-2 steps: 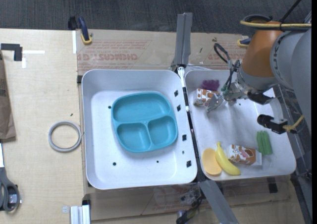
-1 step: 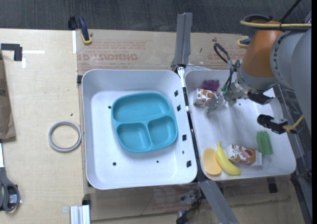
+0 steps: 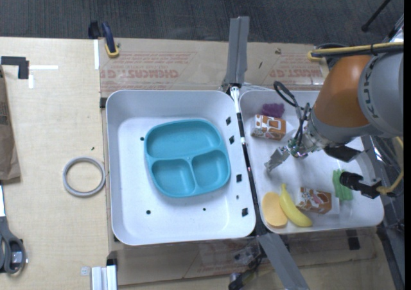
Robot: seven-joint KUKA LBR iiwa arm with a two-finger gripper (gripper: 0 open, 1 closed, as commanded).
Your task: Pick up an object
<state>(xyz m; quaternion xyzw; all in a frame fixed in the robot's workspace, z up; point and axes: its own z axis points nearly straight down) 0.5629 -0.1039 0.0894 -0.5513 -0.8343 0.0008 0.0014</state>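
A robot gripper point(image 3: 277, 158) hovers over the right bin point(image 3: 366, 218), its fingers slightly parted, gripping nothing. A banana point(image 3: 294, 206) lies nearer, beside an orange piece point(image 3: 275, 210).

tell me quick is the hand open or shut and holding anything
hand: over the right bin, above bare floor between the snack packet and the banana; open or closed cannot be told; nothing seen held.
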